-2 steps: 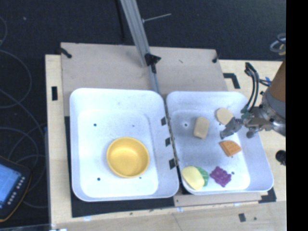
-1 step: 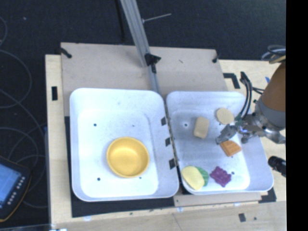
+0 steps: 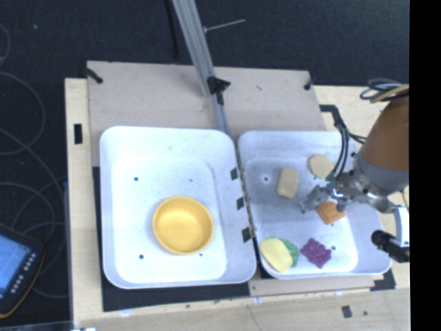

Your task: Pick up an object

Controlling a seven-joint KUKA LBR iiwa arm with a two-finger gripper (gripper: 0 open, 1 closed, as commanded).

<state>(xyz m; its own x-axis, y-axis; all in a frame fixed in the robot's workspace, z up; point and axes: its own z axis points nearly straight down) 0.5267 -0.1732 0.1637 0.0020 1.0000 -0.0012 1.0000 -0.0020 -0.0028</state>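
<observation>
Nearest the front edge, in the right bin [image 3: 303,147], a smooth yellow lump [image 3: 275,254] lies against something green [image 3: 292,252] tucked at its side, and just beside them sits a knobbly purple piece [image 3: 317,252] with a rough, berry-like surface. All three rest along the bin's front wall. A little further in, an orange block [image 3: 331,213] with squared edges lies just under the gripper [image 3: 318,200]; the metal fingers hang right over it, touching or nearly so, but from here I cannot tell whether they are spread or closed, or whether the block is between them at all. Beyond that a tan, rounded-off rectangular block [image 3: 289,183] lies on the bin floor, and a pale flat disc [image 3: 320,165] sits near the back, close to a dark cable running down the arm [image 3: 386,150].

The left bin [image 3: 117,150] is shallow, matte white plastic with rounded corners and a few small dark dots. In it sits one glossy yellow bowl [image 3: 182,224], round and upright, toward the front.

Farther back, a grey metal rail [image 3: 196,43] slants up from between the bins across a bare brown board [image 3: 151,95]. At the lower left, off the bench, a screen [image 3: 14,266] glows blue among loose black cables.
</observation>
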